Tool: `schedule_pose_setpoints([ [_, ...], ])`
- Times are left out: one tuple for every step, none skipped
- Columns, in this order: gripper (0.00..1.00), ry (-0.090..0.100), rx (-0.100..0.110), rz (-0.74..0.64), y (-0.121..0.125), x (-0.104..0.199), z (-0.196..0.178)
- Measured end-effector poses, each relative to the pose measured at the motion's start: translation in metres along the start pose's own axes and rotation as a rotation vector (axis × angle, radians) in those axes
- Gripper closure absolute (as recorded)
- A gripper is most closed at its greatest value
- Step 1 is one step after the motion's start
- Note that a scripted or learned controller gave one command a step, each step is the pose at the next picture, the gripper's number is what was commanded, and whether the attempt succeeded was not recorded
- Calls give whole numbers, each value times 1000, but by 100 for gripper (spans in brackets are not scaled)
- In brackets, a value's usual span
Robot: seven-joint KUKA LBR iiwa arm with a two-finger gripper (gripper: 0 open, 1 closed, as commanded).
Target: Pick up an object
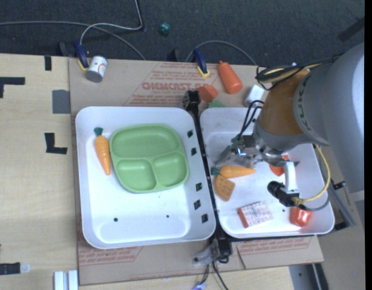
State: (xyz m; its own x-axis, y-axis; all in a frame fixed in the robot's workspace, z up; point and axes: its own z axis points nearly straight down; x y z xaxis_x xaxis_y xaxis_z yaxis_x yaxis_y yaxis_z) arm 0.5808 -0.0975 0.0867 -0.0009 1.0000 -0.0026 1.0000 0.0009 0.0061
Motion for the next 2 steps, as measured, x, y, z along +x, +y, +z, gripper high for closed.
schedule_pose_setpoints([
  [0,1,5,0,76,-34,-14],
  [0,0,6,1,10,-85,-89],
])
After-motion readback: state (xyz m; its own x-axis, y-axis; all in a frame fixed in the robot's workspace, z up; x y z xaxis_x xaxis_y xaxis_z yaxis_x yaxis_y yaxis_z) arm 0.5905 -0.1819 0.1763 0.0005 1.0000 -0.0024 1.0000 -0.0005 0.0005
